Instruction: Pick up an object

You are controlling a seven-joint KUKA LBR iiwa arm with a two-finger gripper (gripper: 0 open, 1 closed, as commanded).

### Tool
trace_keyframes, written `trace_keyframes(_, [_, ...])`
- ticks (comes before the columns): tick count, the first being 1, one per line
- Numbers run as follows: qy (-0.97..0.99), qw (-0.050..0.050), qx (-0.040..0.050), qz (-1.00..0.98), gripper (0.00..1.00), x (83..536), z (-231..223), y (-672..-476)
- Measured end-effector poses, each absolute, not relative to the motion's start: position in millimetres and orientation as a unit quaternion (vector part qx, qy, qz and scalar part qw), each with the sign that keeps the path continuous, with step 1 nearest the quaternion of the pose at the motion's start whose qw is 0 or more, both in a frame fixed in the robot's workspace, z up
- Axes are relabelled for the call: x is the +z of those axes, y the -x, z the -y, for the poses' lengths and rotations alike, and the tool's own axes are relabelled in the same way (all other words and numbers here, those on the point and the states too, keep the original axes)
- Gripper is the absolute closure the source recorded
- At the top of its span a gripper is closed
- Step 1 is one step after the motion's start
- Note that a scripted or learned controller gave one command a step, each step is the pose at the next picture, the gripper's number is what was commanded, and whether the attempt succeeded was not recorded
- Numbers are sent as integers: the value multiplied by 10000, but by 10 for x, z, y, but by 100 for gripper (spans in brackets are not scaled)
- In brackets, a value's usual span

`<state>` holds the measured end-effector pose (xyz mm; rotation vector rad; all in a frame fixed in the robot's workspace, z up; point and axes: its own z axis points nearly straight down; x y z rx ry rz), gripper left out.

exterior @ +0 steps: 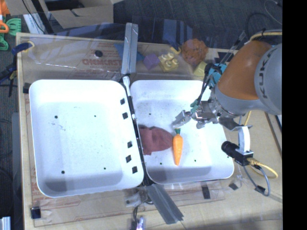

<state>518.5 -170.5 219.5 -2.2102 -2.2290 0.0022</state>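
An orange toy carrot [177, 149] with a green top lies in the right bin [158, 97], near its front middle. A maroon cloth-like lump [154, 139] touches the carrot's left side. My gripper [189, 121] hangs low over the right bin, just above and to the right of the carrot's green top. It is open, with nothing between its metal fingers [180, 118]. The grey arm with its orange band [242, 71] comes in from the right.
The left bin [76, 143] sits beside the right one, with a ridge of black clips [128, 138] between them. Behind the bins lie a brown ball [194, 51], a yellow toy [168, 60] and a purple block [151, 60].
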Motion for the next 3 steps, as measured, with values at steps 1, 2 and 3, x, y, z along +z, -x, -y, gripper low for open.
trace_keyframes(1, [7444,-10,-12,6677,0,934,2080,-4905])
trace_keyframes(2, [7420,-22,-18,6704,100,1038,2075,-4924])
trace_keyframes(3, [7364,-6,-2,6766,100,2519,1931,-5079])
